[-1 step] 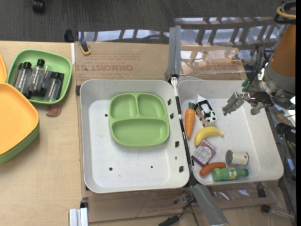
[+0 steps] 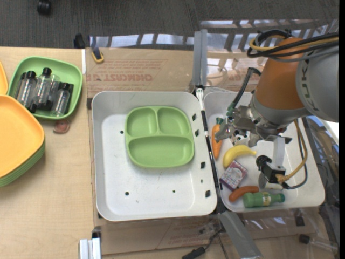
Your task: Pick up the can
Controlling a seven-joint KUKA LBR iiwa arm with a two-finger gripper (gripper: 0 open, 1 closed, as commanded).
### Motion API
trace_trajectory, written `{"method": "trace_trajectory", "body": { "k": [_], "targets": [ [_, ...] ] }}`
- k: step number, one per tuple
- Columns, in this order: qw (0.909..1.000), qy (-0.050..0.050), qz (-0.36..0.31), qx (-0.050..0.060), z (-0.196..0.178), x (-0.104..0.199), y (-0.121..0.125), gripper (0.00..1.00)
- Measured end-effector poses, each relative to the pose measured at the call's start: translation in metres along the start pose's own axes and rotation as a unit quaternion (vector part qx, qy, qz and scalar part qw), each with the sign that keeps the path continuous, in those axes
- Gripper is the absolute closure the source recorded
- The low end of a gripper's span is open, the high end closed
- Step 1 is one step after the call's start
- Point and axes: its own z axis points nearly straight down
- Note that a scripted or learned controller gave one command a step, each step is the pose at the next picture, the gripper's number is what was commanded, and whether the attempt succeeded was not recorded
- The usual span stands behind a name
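Can indistinct among banana point(image 2: 239, 154), carrot point(image 2: 216, 142), green bottle point(image 2: 262, 199), arm point(image 2: 280, 96) low above (grip unreadable)

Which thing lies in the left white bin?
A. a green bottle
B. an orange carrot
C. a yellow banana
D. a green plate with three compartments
D: the green plate with three compartments lies in the left white bin, while the banana, the green bottle and the carrot are all in the right bin.
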Motion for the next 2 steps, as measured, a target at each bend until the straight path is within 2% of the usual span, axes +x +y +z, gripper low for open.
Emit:
{"method": "trace_trajectory", "body": {
  "k": [1,2],
  "targets": [
    [0.9994,0.0,0.035,0.0,0.033,-0.078,0.024,0.0],
    [0.9999,0.0,0.016,-0.001,0.058,-0.061,0.131,0.0]
  ]
}}
